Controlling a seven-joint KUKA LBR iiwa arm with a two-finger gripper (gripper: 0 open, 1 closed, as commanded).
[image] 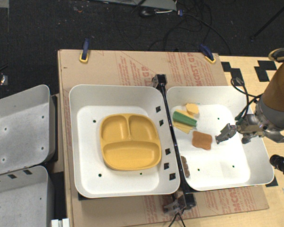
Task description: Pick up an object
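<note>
A: What could go wrong here?

B: The gripper [226, 133] hangs over the right bin [236, 174], just beside the brown block [202, 140]. It carries nothing. How wide it stands I cannot tell; the tips are a dark blur.

A: So the brown block is the likely pick?

B: I judge so, since it is nearest. It lies flat on the bin floor, a low slab with rounded corners and a matte, crumb-like face. A flat thing gives little height to pinch, so the tips may skid over the top or shove it aside.

A: And the others?

B: The green piece [185, 118] lies across the yellow sponge [181, 125], touching it, with a small yellow wedge [192, 109] just above. They are crowded. A grab there could catch two at once, or nudge one against the divider [169, 126] between the bins.

A: Anything about the surfaces?

B: The bins are smooth white plastic, shallow, with sloped walls and small dark holes. Smooth floors let light things slide under a sideways push. The green piece looks glossy and rounded, so it may squirt out of a pinch.

A: The left bin [85, 126]?

B: It holds a yellow tray [130, 142], hard plastic, three compartments, rounded rim. Well apart from the gripper. Its thin lip would be a poor hold anyway.
</note>
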